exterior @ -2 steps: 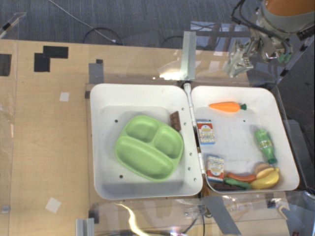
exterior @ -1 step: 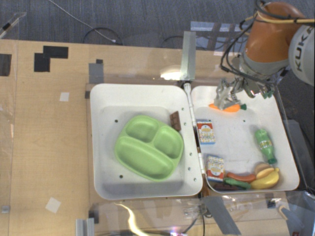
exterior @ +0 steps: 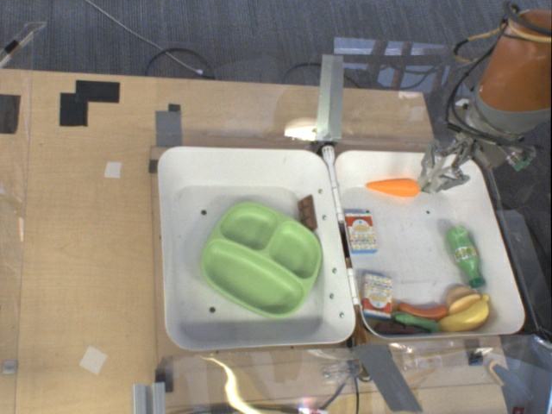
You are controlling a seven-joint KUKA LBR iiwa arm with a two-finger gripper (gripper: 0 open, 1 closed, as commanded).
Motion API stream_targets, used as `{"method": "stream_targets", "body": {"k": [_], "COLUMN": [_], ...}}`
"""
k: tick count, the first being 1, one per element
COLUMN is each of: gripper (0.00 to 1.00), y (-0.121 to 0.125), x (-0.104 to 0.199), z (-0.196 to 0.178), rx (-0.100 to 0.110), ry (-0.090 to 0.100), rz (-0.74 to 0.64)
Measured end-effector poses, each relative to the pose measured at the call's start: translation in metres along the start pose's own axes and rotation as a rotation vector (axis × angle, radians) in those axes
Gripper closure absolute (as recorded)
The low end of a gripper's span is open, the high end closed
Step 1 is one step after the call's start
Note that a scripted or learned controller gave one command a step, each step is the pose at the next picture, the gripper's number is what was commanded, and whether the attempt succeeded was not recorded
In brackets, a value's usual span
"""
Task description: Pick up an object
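Two white bins (exterior: 172, 257) on the bench (exterior: 78, 257): one green plate (exterior: 261, 257), one carrot (exterior: 392, 188) beside the gripper (exterior: 442, 178), two cartons (exterior: 360, 232), one green bottle (exterior: 464, 253), one banana (exterior: 467, 315), one chili (exterior: 420, 311).

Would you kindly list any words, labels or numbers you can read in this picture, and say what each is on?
None can be read.
Upper small box: printed label, too blurred to read.
Lower small box: printed label, too blurred.
Green bottle: pale label, too small.

Bench (exterior: 78, 257) w/ 2 white bins (exterior: 250, 166)
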State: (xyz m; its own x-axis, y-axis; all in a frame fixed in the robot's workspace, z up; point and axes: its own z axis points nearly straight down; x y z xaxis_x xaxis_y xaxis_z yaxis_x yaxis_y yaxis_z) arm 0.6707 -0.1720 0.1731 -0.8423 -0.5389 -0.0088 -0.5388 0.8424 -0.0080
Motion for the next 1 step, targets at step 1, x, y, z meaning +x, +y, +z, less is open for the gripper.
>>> {"method": "stream_targets", "body": {"k": [1], "gripper": [1.0], "y": [-0.0279], "x": [0.0174], "z": [0.0267], "rx": [-0.002], "ry": [-0.001], "rz": [-0.283]}}
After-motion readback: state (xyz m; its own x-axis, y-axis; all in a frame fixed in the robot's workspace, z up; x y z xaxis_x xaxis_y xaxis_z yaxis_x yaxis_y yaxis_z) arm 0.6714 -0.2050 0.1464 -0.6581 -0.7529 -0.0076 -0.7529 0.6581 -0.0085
